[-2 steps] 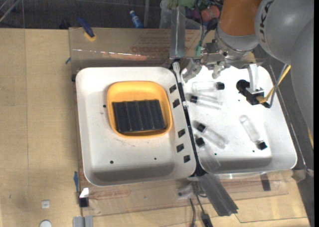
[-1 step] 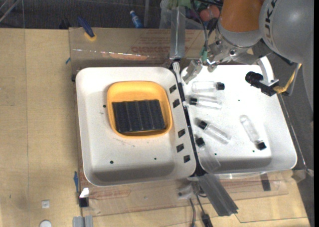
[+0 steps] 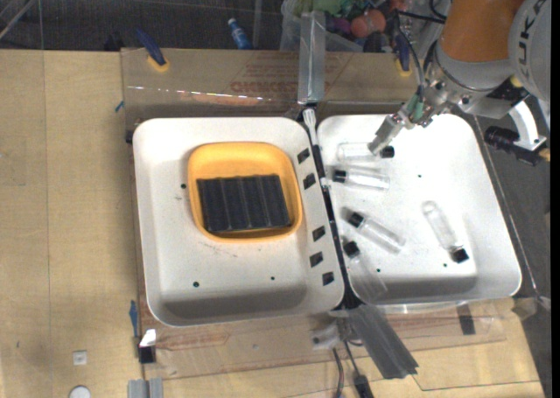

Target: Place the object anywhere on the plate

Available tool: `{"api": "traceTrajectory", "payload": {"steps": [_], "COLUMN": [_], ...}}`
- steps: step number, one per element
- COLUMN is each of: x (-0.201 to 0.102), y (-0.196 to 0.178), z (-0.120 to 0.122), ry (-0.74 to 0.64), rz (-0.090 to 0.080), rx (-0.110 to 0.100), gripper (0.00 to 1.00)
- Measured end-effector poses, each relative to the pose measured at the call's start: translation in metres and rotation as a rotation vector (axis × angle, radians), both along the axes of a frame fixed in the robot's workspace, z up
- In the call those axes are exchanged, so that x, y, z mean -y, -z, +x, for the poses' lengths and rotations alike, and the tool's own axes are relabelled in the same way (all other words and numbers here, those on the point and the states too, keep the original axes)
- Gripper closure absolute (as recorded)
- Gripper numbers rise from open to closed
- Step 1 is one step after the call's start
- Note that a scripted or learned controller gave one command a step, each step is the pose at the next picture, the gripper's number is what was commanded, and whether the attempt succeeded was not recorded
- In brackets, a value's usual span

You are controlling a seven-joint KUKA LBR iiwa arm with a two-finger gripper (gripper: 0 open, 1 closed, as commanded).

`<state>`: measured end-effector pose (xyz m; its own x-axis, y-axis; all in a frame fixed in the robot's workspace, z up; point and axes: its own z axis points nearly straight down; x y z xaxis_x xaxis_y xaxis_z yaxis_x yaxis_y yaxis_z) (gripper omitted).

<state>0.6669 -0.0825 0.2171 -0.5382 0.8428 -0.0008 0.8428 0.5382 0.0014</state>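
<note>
Item: left bin (image 3: 157,212), shallow and white, left of centre in the frame. It holds the plate (image 3: 199,160), a yellow-orange dish with rounded corners lying flat. A dark ribbed insert (image 3: 243,202) covers most of the plate's lower part, so only the rim and a bare strip toward the top of the frame show. The plate sits roughly mid-bin, open from above, and so is probably easy to reach as the drop target.

Item: right bin (image 3: 490,212), shallow and white, right of centre, touching the left bin along a shared divider (image 3: 317,204). It holds the objects: four clear tubes with dark caps, all lying flat and well apart from one another.
- Tube, upper (image 3: 359,152), near the top of the bin, just beside the tool tip.
- Tube, middle (image 3: 360,179), just below the first.
- Tube, lower centre (image 3: 378,232), lying at a slant.
- Tube, right (image 3: 443,228), toward the right wall.
Nothing from this bin lies on the plate yet.

Item: tool (image 3: 385,148), upper centre-right of the frame, reaching down at a slant from the arm (image 3: 490,3). Its tip is low over the upper tube's capped end, apparently lined up for a pick. Whether it is released or clenched cannot be told; no tube is seen lifted.

Item: surface (image 3: 61,212), tan, carrying both bins.
</note>
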Motion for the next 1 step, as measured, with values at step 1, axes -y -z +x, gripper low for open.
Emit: {"api": "traceTrajectory", "payload": {"steps": [1], "x": [0.0805], "y": [-0.0247], "z": [-0.0230], "ry": [-0.311], "rz": [-0.002], "rx": [0.006], "gripper": [0.00]}}
